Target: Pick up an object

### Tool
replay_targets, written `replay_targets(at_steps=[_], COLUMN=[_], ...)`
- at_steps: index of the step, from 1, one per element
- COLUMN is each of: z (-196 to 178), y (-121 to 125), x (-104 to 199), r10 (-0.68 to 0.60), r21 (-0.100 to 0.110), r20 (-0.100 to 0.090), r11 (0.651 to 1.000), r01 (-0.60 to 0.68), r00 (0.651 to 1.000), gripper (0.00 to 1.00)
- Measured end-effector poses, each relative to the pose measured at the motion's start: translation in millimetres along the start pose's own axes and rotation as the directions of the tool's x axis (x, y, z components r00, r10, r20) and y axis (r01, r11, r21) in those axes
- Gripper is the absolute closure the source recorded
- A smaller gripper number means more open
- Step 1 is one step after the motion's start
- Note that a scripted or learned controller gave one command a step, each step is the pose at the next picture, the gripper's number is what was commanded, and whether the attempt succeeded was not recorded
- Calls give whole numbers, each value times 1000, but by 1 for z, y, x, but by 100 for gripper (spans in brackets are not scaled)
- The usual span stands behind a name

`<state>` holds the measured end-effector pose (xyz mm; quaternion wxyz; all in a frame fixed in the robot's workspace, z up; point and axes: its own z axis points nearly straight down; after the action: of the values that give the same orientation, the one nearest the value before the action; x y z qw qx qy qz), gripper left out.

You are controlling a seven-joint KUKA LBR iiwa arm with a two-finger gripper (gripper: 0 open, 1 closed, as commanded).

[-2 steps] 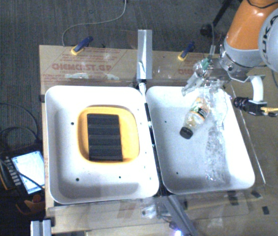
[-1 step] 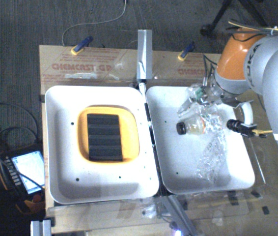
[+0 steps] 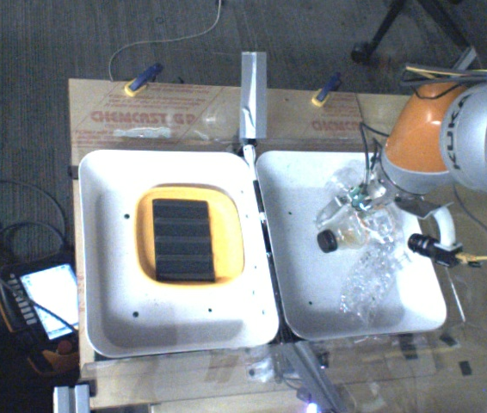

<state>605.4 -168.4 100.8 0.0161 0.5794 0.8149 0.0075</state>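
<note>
left bin (image 3: 97, 256): holds a yellow tray (image 3: 144, 231) sitting flat near the middle, with a black ribbed block (image 3: 183, 239) resting in it. Well apart from the arm, so probably not the target this time.

right bin (image 3: 299, 291): this is where the action is. Its left half is mostly bare white floor.

bottle (image 3: 340, 234): small clear one lying on its side around the middle of the right bin. Its black cap (image 3: 327, 240) points left and the body runs off to the right and slightly toward the back, so the long axis goes roughly across the bin.

wrap (image 3: 368, 278): crinkly clear plastic bunched over and around the bottle's right end, trailing toward the bin's front. It's hard to say where bottle stops and wrap starts.

gripper (image 3: 362, 198): down low in the right bin, poking into the wrap just behind and to the right of the cap, about over the bottle's far end.

gripper state: honestly can't tell whether it's open or closed, or whether it's got anything. The plastic glare hides the tip.

arm (image 3: 420, 140): reaches in from the right, orange band sitting above the bin's back right corner.

what matters next: the bottle lies forward and left of the gripper, so my guess is that a clean grab means closing across the body, not along it. Otherwise it likely just pinches wrap.
</note>
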Motion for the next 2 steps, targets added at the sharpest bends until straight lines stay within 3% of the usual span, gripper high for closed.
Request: replay_targets(at_steps=[1,2], z=[-22,0], y=[17,-22], x=[-18,10], r10=[55,-69], r21=[31,0], r20=[-16,4], r11=[998,998], r01=[-55,69], r00=[998,998], gripper=[0,0])
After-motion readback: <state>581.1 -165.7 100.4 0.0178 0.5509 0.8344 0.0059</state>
